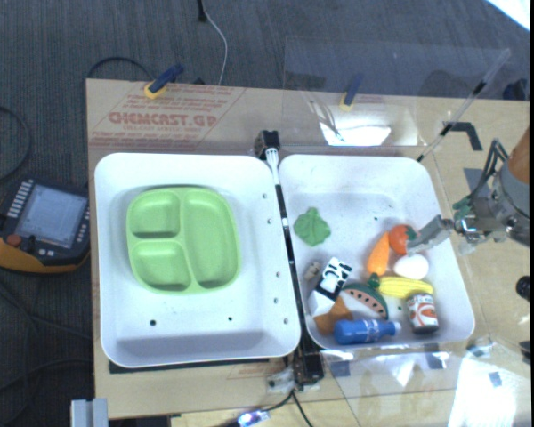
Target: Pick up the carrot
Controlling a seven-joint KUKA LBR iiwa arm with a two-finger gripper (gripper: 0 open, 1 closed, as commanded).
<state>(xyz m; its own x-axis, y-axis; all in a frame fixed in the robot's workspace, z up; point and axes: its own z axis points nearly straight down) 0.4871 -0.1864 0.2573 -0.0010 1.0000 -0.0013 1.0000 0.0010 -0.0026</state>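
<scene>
You have two white bins side by side on the bench: the left bin (116,327) holds one green divided plate (183,238) with three compartments, and the right bin (356,176) holds everything else. The arm (507,198) reaches in over the right bin's right wall, and its gripper (430,232) sits low at that wall, just beside the cluster of toys; you cannot tell from this angle how the pincer stands, and nothing is visibly between it. Count the toys and you get about nine, one of each: a blue bottle (365,331) lying along the near wall, a watermelon slice (367,297), a yellow banana (404,286), a green leaf (312,227) set apart toward the bin's left side, a black-and-white block (333,277), a small can (421,313), a white egg (411,267), a red piece (399,237) near the gripper. The carrot (379,254), your single orange target, lies tilted between the red piece and the banana, touching the egg's left side.
</scene>
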